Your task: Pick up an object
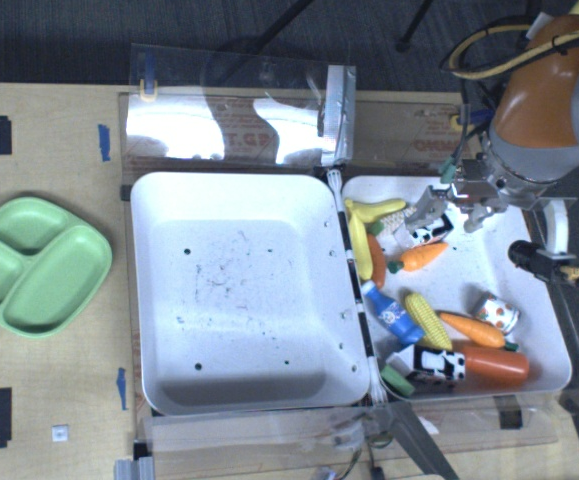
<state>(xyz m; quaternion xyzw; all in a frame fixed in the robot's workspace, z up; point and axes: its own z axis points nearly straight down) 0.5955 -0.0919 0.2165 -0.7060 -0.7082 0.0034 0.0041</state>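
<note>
The right bin [554, 368] holds a jumble of toy food: a yellow banana [374, 211] at its top left, a small carrot [422, 257] beside a black-and-white cow [430, 234], a corn cob [428, 319], a longer carrot [474, 330] and a second cow [440, 364] near the front wall.

To your left, a green divided plate [35, 265] rests on the wooden bench [49, 108]. Beside it, the left white bin [239, 288] shows faint scuffs. Behind that bin, a clear panel [239, 118] stands upright and catches glare.
</note>
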